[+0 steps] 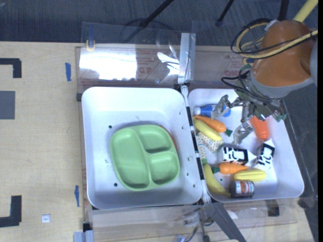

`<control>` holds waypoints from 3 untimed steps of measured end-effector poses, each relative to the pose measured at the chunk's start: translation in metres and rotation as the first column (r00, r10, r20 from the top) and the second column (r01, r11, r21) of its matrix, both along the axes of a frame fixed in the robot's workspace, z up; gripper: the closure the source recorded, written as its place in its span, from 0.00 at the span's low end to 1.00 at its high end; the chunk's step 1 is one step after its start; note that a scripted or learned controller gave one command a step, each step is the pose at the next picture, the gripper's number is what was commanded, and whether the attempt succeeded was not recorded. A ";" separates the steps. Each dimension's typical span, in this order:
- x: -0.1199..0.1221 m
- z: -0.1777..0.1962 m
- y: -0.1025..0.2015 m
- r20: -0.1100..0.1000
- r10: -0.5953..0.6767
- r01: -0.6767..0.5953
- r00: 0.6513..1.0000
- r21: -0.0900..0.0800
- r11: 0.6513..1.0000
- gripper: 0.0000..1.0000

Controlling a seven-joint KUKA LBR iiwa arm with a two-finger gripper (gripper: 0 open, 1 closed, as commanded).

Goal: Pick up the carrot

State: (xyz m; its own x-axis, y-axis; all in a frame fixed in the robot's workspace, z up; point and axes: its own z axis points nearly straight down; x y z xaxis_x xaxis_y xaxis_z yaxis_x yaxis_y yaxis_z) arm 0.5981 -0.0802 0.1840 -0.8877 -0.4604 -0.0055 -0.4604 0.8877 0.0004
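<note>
Gripper [241,116] fingers spread wide, holding nothing, over right bin [290,183]; nearest carrot [261,127] just right of them, untouched.

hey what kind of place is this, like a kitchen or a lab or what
Most likely a robotics lab, not a kitchen. A grey and orange robot arm reaches over two white bins on a wooden bench marked with blue tape, and the food, like the carrot, looks like plastic toys.
</note>
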 end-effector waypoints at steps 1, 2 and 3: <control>0.019 0.003 0.024 0.002 0.428 -0.428 0.904 -0.001 0.904 0.00; -0.005 -0.047 -0.028 -0.002 0.544 -0.544 0.839 0.000 0.839 0.00; 0.048 0.000 0.004 0.002 0.688 -0.688 0.726 -0.002 0.726 0.00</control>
State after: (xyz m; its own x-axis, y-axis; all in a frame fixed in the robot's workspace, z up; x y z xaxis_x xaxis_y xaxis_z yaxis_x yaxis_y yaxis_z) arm 0.6466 -0.0760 0.1841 -0.3273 -0.9449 -0.0064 -0.9449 0.3273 -0.0024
